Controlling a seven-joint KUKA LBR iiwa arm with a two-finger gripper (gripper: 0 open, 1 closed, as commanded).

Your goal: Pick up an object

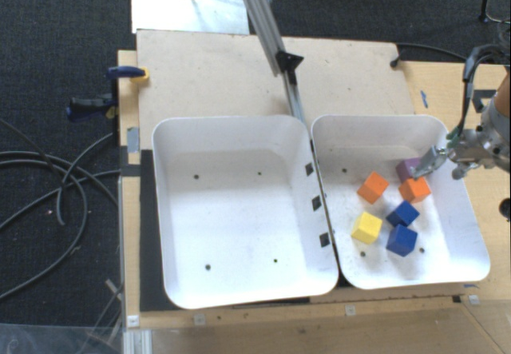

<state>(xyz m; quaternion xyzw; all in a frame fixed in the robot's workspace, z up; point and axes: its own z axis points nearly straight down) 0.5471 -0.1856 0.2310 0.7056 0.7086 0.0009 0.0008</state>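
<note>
Clamps: a blue clamp (89,107) and a blue-and-yellow one (128,73) grip the bench's left edge, near its far corner.
Cables: black cables (44,184) loop on the dark floor left of the bench.
Bench: a pale board (239,73) covers the far part of it.
Left bin: the white bin (172,145) sits toward the bench's front left.
Metal bar: a grey bar (259,9) slants down from the top edge to the gap between the two bins.
Right bin: the second white bin (471,256) sits beside the first, their inner walls touching.
Yellow block: (367,228) nearest the right bin's inner wall, toward its front.
Orange blocks: one (372,188) near the bin's middle; the other (415,188) near the right wall.
Blue blocks: two, (402,214) and (402,240), just beside each other, toward the front right.
Purple block: (408,168) just behind the right-hand orange block, partly hidden by the gripper.
Gripper: (427,165) reaches in over the bin's right wall, its tip at the purple block and right orange block; whether its fingers are apart or together, I cannot tell.
</note>
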